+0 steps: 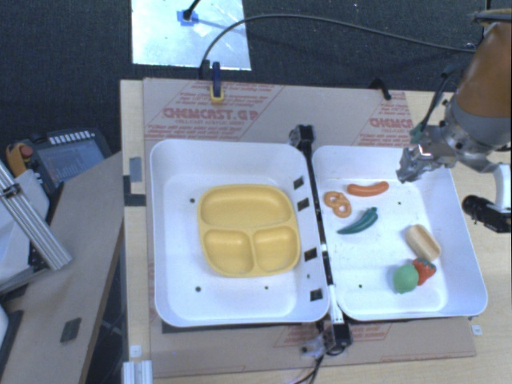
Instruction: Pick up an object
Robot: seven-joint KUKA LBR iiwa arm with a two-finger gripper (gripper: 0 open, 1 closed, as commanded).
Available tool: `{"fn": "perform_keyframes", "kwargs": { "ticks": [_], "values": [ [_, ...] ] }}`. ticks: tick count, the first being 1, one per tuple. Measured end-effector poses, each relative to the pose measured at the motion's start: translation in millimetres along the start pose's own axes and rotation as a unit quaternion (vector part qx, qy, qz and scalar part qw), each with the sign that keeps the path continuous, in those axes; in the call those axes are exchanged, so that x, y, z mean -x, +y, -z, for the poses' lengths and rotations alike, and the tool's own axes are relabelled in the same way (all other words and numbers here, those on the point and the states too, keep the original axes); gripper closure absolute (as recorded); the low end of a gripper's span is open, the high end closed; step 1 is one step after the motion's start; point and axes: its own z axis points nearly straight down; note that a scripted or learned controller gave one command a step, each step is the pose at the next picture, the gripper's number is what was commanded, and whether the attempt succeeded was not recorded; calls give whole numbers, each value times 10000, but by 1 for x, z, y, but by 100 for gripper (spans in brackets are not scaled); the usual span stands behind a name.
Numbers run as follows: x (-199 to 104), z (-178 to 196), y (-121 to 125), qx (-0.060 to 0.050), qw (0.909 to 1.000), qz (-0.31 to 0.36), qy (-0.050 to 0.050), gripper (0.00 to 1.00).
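1. Over the far right corner of the right bin (464, 294), the gripper (414, 165) hangs from the arm (480, 94), which enters from the right; how far the gripper is open cannot be told, and nothing is seen in its hold.
2. Nearest candidate: the sausage (368, 188), lying near the bin's far edge, just left of the gripper and a little toward the near edge. Its long axis runs left to right, roughly parallel to that far edge.
3. Other contents, none of them touching the tool: pretzel (338, 204) beside the left wall; green pepper (358, 222) near the bin's middle, tilted; bread roll (422, 242) toward the right wall; green fruit (406, 278) with a red piece (425, 271) touching it, near the near right corner.
4. Left bin (172, 294): a yellow tray (244, 229) with three compartments sits at its centre, well apart from the gripper.
5. Judgement: a pick of the sausage would call for a short shift left and a descent, closing across its short axis.
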Motion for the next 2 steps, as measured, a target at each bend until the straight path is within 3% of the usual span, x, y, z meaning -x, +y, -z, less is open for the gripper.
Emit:
{"fn": "perform_keyframes", "kwargs": {
  "ticks": [2],
  "values": [
    [-95, -17, -23, -23, 10000, 24, 14, 100]
  ]
}}
